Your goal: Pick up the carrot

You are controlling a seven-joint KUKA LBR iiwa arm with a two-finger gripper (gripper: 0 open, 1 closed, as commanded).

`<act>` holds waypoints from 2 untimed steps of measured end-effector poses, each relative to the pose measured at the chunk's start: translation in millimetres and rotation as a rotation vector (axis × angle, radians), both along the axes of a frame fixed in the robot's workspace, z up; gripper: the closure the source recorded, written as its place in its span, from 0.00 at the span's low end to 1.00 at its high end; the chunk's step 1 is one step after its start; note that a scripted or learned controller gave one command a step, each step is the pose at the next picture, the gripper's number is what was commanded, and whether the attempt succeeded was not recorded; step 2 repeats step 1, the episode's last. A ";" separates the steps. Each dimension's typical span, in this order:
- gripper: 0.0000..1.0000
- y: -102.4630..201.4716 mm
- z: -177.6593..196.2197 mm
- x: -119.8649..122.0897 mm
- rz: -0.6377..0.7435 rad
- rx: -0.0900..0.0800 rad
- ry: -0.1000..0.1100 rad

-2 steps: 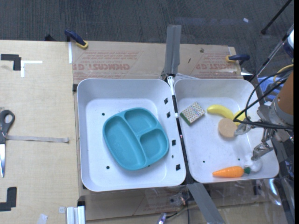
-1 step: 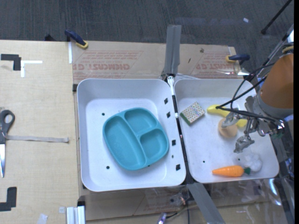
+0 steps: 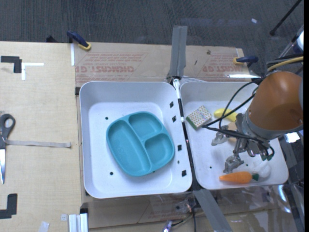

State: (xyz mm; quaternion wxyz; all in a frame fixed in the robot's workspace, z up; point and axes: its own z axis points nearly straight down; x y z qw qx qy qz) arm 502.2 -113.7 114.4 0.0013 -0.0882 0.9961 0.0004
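The orange carrot point(image 3: 236, 178) with a green tip lies flat at the front edge of the right bin point(image 3: 205, 170). My gripper point(image 3: 227, 151) hangs just above and behind it, fingers point(image 3: 232, 164) pointing down-left and spread apart, with nothing between them. One fingertip ends a short way above the carrot's left half. The orange band of the arm point(image 3: 280, 103) covers the bin's right side.
A yellow item point(image 3: 223, 113) and a green-and-white checkered sponge point(image 3: 199, 116) sit at the back of the right bin. A small white piece point(image 3: 264, 170) lies beside the carrot's green end. The left bin point(image 3: 96, 178) holds a blue divided plate point(image 3: 140, 143). Scissors point(image 3: 5, 139) lie far left.
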 end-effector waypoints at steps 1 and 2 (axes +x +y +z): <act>0.00 -0.3 0.0 0.0 0.000 0.000 0.000; 0.00 -0.3 0.0 0.0 0.000 0.000 0.000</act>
